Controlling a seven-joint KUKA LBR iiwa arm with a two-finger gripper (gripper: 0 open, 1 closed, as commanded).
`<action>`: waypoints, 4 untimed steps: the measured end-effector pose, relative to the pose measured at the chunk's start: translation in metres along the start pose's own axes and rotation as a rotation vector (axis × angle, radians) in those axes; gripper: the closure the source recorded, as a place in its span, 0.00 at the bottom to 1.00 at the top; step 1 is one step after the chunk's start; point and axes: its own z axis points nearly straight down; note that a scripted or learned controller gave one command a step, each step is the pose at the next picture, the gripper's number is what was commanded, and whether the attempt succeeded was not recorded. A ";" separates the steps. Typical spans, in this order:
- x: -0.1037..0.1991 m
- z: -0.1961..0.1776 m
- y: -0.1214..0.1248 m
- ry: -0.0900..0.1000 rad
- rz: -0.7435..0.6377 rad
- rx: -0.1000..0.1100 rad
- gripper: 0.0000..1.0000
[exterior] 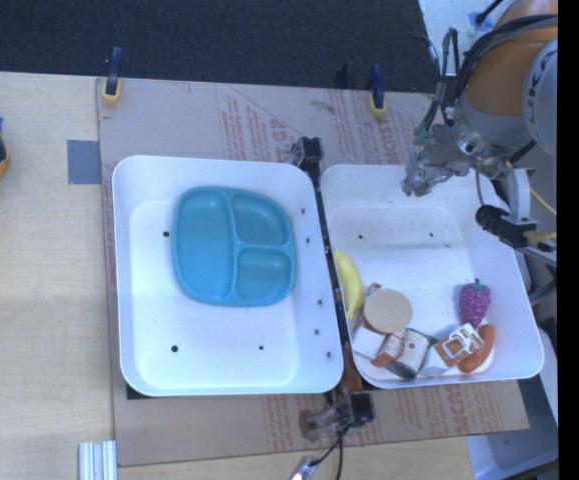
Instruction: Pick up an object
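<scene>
Your worktop [39, 268] carries two white bins; the end effector [421, 182] hovers over the right bin's [399, 218] far edge, grip state impossible to tell.

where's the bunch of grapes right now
In the camera view, the purple grapes lie in the right bin, near its right wall, just above the orange toy and to the right of the round tan disc.

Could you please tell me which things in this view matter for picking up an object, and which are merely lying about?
Part of the job:
gripper
right bin
banana
purple grapes
round brown disc

Just lying about:
left bin
blue divided plate
blue clamps
</scene>
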 end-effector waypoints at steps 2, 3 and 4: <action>0.009 0.036 -0.039 -0.002 0.001 0.004 1.00; 0.009 0.035 -0.039 -0.002 0.001 0.004 0.00; -0.040 -0.030 -0.037 -0.002 0.002 0.001 0.00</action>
